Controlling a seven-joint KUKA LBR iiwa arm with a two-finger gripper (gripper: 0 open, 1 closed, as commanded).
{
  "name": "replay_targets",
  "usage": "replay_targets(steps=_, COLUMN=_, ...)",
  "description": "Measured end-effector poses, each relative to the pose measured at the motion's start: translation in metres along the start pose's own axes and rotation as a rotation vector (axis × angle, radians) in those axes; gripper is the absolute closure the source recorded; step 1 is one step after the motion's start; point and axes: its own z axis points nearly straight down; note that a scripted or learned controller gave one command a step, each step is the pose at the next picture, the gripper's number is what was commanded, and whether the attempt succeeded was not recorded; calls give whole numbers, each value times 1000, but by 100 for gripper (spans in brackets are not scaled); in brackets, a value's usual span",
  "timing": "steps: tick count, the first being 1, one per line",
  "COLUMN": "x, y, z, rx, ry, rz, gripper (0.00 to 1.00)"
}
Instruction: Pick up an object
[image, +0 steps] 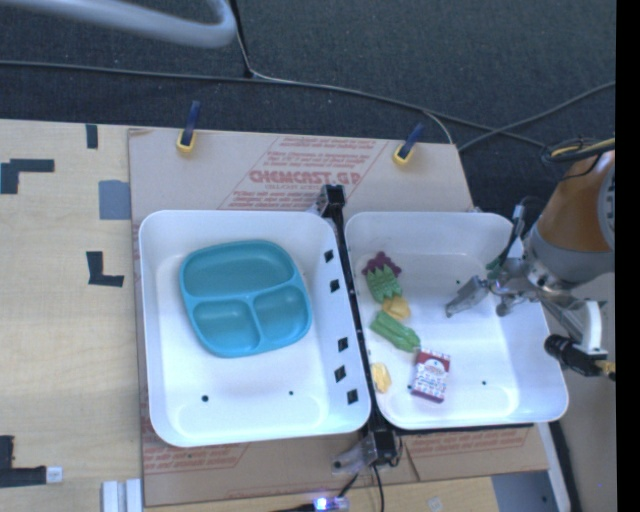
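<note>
Our hand (482, 296) hovers over the right bin (530, 400), spread wide and holding nothing. We'd drop squarely over the red carton (430, 376), lying clear of the green toys (390, 310), before closing.

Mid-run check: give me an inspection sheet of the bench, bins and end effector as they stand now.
Surface: cardboard sheet under two white bins, held by two yellow clamps.
Job's things: right bin holds a purple-green toy, a green piece, a yellow piece and a red-white packet.
Clutter: left bin holds a teal divided plate.
End effector: above the right bin, no object between its fingers.
Cables: black cables across dark floor.
Surroundings: nothing seen.
</note>
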Motion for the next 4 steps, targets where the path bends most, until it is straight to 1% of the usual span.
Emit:
replay_targets(steps=1, x=0, y=0, z=44, rx=-7, ry=-4, rz=0, gripper=0)
replay_targets(steps=2, x=0, y=2, z=32, rx=-10, ry=-6, rz=-1, gripper=100)
replay_targets(steps=3, x=-2, y=1, z=-8, rx=-8, ry=-1, rz=0, gripper=100)
replay_targets(steps=4, x=-5, y=-3, z=-49, rx=-9, ry=-2, rz=0, gripper=100)
